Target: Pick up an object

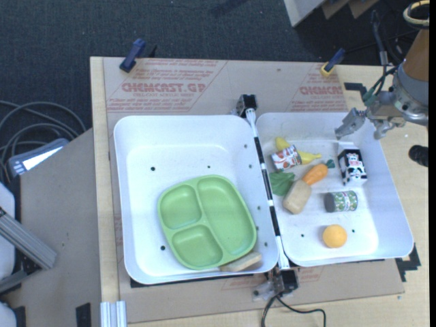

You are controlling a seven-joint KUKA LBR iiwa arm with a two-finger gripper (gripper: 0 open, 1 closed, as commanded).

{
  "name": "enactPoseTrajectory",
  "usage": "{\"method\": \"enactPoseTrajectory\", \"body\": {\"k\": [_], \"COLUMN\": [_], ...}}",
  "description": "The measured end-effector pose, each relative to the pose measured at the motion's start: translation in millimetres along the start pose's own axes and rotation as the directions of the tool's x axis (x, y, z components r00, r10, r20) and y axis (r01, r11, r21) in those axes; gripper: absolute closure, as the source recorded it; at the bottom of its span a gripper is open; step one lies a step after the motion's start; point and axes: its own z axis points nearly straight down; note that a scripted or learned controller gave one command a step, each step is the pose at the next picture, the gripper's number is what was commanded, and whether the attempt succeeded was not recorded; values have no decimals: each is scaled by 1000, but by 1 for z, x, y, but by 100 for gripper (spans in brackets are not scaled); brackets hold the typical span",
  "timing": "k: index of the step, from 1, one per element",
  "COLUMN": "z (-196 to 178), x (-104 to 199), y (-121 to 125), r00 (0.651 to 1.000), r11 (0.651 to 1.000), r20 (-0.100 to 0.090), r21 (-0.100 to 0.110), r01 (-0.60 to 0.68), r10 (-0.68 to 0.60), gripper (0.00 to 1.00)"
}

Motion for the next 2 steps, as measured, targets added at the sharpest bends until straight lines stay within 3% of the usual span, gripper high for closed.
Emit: {"method": "enactPoseTrajectory", "body": {"k": [1, 2], "z": [109, 118], "x": [-23, 11], "y": [-6, -6], "r00": [1000, 1000], "r11": [1000, 1000], "r20": [-4, 1], "r21": [-2, -3], "r01": [3, 1], "r10": [-3, -1], "gripper": [0, 0]}}
